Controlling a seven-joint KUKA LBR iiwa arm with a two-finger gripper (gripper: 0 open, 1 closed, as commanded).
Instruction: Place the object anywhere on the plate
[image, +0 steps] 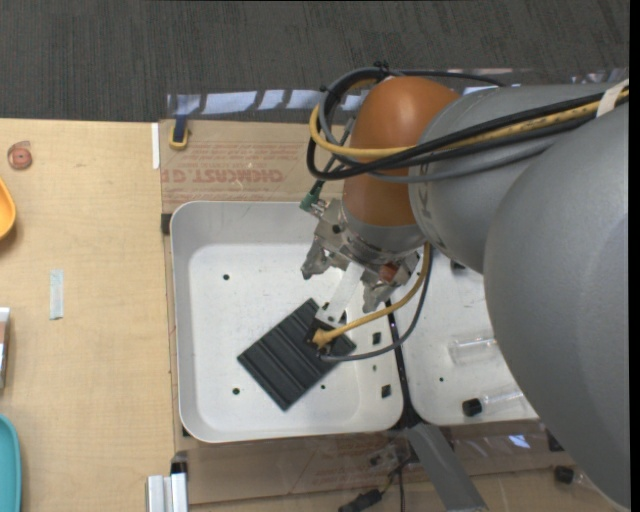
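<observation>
Looming over everything, the grey arm (520, 200) hangs its tool (345, 290) above the left white bin (200, 330). You cannot tell how the tool is set. Your object, a flat black ribbed slab (285, 358), lies in the bin just below the tool. It looks stiff, light and matte; pinch it across a narrow edge.

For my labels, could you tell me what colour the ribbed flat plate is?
Black ribbed plate, camera view.

Two white bins (190, 300) (side by side), one black ribbed plate (285, 358), one arm (520, 200).
</observation>
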